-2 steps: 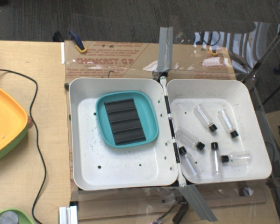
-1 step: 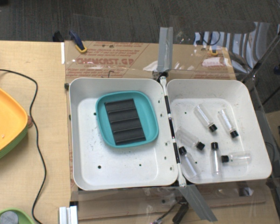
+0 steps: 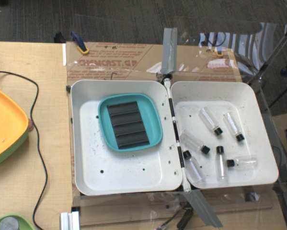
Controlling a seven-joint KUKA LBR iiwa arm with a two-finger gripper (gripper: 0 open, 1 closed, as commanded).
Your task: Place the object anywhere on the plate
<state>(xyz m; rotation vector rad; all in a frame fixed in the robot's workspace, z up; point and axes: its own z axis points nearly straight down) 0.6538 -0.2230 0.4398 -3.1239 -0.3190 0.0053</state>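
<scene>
A teal square plate (image 3: 154,123) lies in the left white bin (image 3: 86,143), with a dark ribbed rectangular pad (image 3: 128,124) resting in its middle. In the right white bin (image 3: 258,128) lie several clear plastic vials with black caps, among them one (image 3: 210,120) near the middle, one (image 3: 233,126) to its right and one (image 3: 242,163) near the front right corner. Two more vials (image 3: 195,142) (image 3: 193,166) lie close to the divider between the bins.
Orange and green plates (image 3: 4,128) are stacked at the far left on the wooden bench, with a black cable (image 3: 38,128) running beside them. Cardboard (image 3: 114,56) lies behind the bins. A grey upright post (image 3: 169,49) stands behind the bins' junction.
</scene>
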